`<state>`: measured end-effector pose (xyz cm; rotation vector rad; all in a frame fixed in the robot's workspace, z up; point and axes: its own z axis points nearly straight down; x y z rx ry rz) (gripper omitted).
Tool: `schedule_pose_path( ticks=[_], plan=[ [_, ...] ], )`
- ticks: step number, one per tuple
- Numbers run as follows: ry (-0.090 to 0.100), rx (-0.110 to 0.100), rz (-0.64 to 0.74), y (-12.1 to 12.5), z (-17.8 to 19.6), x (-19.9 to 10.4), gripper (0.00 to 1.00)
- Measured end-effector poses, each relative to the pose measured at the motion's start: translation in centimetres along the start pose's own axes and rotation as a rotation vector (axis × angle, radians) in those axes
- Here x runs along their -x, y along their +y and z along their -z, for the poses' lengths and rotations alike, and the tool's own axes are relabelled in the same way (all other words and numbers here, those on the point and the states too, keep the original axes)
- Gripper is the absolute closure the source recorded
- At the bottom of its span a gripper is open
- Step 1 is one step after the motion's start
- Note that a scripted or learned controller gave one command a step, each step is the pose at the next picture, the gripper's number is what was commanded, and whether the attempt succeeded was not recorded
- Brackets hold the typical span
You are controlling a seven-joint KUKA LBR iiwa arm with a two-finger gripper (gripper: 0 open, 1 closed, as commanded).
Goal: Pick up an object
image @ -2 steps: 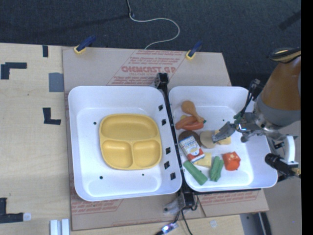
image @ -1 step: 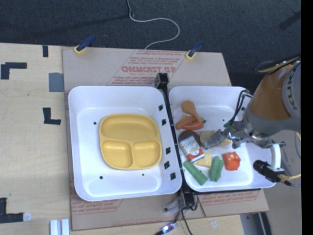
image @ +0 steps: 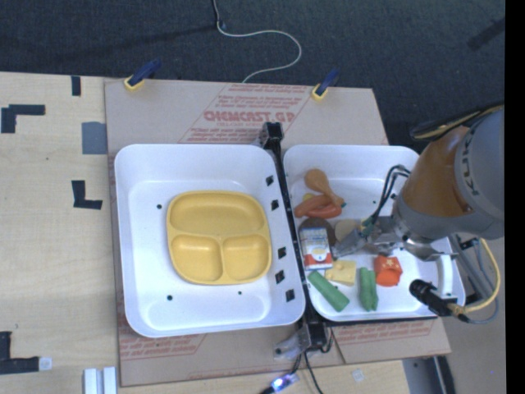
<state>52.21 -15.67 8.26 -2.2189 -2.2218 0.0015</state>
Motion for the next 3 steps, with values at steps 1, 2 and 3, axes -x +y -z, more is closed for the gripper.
schedule_pose_path(
  ticks=[1, 2, 3],
  plan=[
    [-0.002, 0.002, 0.000, 0.0, 1.3, 0.1, 1.00],
    [-0.001, 0.006, 0.001, 0.5, 7.4, -0.3, 1.00],
    [-0.001, 0.005, 0.001, 1.4, 12.0, -0.4, 1.00]
  ],
)
